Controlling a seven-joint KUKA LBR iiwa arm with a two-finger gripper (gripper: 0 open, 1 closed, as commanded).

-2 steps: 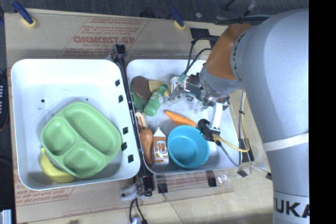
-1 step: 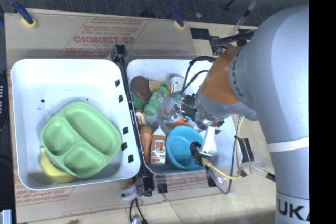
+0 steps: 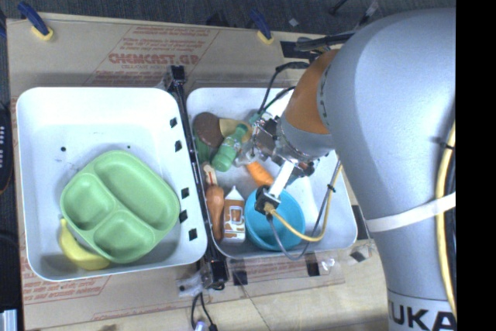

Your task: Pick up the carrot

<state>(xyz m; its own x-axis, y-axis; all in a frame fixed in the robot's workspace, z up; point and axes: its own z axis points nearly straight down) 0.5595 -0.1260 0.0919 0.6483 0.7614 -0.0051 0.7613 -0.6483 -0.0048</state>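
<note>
The hand (image 3: 263, 148), its grip impossible to tell, is hovering by the carrot (image 3: 260, 173): probably light, stiff, slick; best gripped mid-length.

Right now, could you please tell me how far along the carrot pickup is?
Nothing looks done: the carrot lies in the right bin along its left wall. The gripper is low in that bin beside the green bottle. Grasping and lifting the carrot remain.

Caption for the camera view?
Claw over cluttered right white bin near orange tapered carrot; green divided plastic plate in left bin.
</note>
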